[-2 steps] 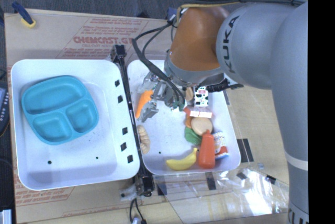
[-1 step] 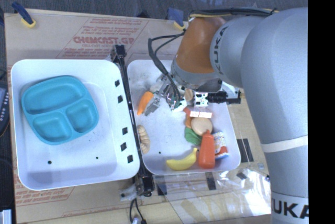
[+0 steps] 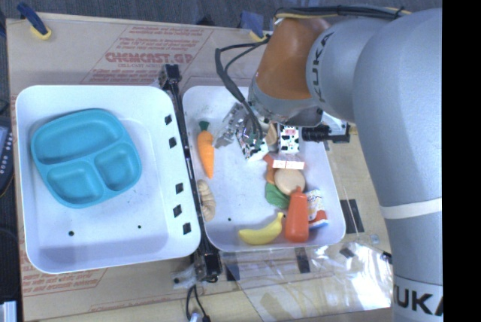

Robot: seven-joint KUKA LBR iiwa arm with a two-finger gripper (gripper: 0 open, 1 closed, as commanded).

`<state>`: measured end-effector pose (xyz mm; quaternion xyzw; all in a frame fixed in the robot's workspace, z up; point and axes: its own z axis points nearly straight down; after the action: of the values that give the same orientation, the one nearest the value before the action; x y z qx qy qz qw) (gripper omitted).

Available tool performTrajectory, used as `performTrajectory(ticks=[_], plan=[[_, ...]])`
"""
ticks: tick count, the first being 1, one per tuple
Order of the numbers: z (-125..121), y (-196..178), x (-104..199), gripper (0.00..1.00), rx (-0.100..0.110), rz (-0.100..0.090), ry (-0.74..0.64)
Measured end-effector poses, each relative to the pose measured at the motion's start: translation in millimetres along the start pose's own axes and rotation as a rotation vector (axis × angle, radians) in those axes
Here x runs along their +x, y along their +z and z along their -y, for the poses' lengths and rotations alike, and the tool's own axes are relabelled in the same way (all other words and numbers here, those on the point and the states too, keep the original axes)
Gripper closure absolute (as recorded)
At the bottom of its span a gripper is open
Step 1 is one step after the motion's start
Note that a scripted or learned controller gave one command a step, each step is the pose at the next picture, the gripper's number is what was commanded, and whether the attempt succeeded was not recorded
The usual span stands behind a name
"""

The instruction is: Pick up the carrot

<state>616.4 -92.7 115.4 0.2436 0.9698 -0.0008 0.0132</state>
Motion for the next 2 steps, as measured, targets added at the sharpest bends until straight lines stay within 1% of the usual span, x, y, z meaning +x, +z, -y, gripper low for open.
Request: performTrajectory(ticks=[1, 2], plan=[[-104, -80, 81, 1.00, 0.003, -0.025, 0.172], [-116, -80, 140, 1.00, 0.000, -0.027, -0.374]])
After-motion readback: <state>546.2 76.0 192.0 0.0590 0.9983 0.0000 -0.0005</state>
